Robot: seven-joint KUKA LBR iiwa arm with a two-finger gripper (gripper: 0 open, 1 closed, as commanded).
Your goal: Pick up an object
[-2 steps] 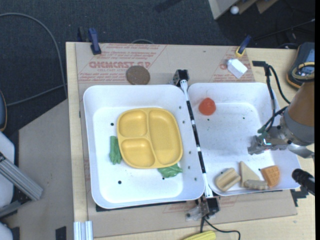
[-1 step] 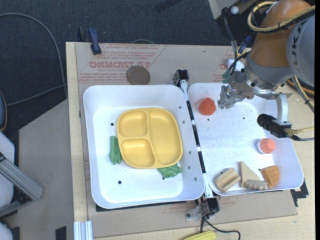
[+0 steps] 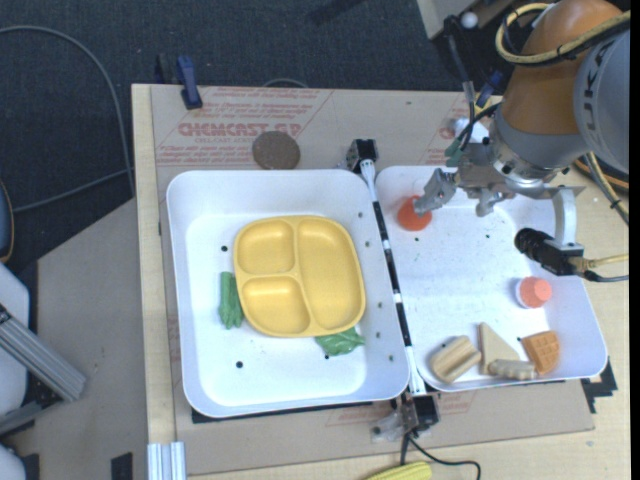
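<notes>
My end effector point(image 3: 460, 194) hangs open, holding nothing, beside a red tomato point(image 3: 414, 214) in the right bin point(image 3: 590, 313). Left bin point(image 3: 200, 358): yellow divided plate point(image 3: 298, 274), green vegetables point(image 3: 231, 300).

The desk point(image 3: 300, 118) is a cardboard-brown board with faded red print along its far edge, and two white bins rest on it side by side. The right bin point(image 3: 590, 338) sits under the hand point(image 3: 458, 194), the left bin point(image 3: 190, 268) beyond it on the other side. A brown disc point(image 3: 276, 151) lies on the bare board past the left bin.
</notes>
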